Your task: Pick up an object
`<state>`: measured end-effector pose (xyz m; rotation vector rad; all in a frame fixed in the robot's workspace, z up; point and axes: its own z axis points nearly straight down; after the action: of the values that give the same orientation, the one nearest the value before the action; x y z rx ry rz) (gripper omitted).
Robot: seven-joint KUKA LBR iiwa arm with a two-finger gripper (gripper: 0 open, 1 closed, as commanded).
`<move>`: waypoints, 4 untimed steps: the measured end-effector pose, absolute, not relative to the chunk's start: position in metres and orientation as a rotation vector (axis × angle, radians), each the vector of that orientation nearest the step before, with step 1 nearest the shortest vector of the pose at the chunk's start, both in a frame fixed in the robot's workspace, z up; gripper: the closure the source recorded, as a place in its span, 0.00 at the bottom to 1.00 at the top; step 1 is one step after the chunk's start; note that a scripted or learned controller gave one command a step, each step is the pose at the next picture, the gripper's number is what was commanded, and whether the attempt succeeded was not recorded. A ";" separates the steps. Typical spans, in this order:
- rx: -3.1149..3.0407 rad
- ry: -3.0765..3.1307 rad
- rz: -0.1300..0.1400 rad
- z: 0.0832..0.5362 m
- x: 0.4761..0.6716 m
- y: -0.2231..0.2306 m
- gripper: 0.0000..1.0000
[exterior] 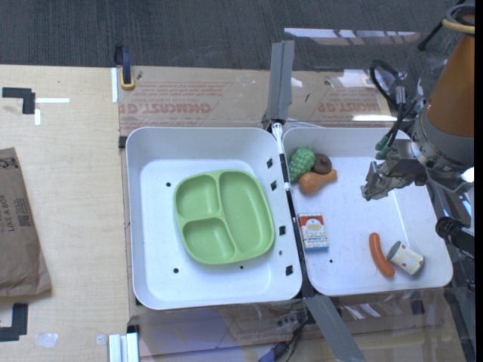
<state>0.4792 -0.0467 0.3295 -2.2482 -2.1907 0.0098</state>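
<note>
The gripper (375, 188) hangs over the right bin (355, 277), and I cannot tell how it is set. Below it lie an orange sausage (381, 255) touching a white can (407, 259), a small box (313, 231), and a green bumpy toy (302, 161) beside a brown doughnut (322, 162). A green divided plate (224, 216) sits in the left bin (151, 277).
</note>
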 end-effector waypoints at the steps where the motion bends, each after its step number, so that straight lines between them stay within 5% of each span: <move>1: -2.482 -1.925 0.011 0.344 0.559 -0.036 1.00; 2: -2.364 -2.063 0.012 0.257 0.560 -0.032 1.00; 3: -2.435 -1.983 0.009 0.328 0.619 -0.114 1.00; 4: -2.401 -2.021 0.009 0.271 0.596 -0.110 1.00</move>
<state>0.5962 -0.1097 0.2706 -2.4007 -2.0211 0.0091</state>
